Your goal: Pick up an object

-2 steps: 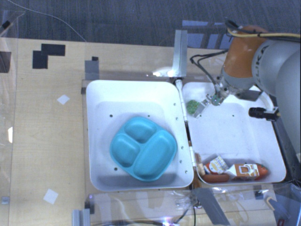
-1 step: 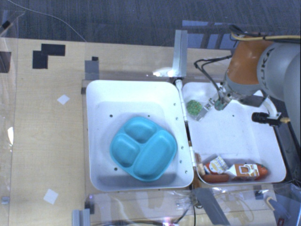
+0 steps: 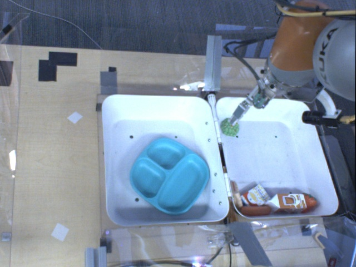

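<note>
The desk (image 3: 55,166) carries 2 shallow white bins side by side, meeting along a seam at the frame centre. The left bin (image 3: 119,115) holds 1 blue divided plate (image 3: 169,175) with 3 compartments, lying flat in the bin's lower middle, well apart from the arm. The right bin (image 3: 289,149) holds a cluster of items along its lower edge: a reddish sausage-shaped item (image 3: 256,209), a small white-and-yellow packet (image 3: 258,193) resting just above it, and a red-and-orange item with a white label (image 3: 292,202) just to the right, all close together or touching. This cluster lies well apart from the gripper, toward the lower right of the frame. A small green object (image 3: 230,128) sits in the upper left corner of the right bin, just beside the dividing wall between the 2 bins; that wall stands close on its left. The arm (image 3: 311,38) enters from the upper right of the frame, and the gripper (image 3: 238,115) slants down and to the left, its tip directly at the upper right edge of the green object, touching or nearly touching it. Whether the gripper is apart, together, or clamped on the green object cannot be told from this view. Black tape marks (image 3: 55,64) lie on the desk at the upper left.
</note>
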Robot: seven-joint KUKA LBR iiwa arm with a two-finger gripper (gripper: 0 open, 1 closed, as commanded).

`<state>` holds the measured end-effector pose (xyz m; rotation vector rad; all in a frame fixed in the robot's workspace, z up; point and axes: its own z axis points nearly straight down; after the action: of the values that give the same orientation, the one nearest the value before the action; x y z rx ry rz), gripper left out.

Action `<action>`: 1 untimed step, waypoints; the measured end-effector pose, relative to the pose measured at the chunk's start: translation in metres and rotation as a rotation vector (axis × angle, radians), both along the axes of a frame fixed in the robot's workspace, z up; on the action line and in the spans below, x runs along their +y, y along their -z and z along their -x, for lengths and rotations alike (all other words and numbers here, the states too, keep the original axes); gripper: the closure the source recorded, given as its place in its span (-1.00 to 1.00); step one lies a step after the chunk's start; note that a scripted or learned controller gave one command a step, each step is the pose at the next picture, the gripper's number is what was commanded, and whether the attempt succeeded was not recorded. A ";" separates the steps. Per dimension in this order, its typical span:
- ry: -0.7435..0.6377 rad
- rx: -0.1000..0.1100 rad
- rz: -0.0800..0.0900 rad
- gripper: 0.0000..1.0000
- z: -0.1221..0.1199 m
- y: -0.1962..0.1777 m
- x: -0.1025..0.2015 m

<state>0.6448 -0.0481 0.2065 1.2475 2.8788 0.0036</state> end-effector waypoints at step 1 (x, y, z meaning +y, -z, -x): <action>-0.149 0.003 0.001 -1.00 -0.011 0.072 -0.050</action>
<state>0.6562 -0.0980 0.1340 1.0299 2.9662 0.0017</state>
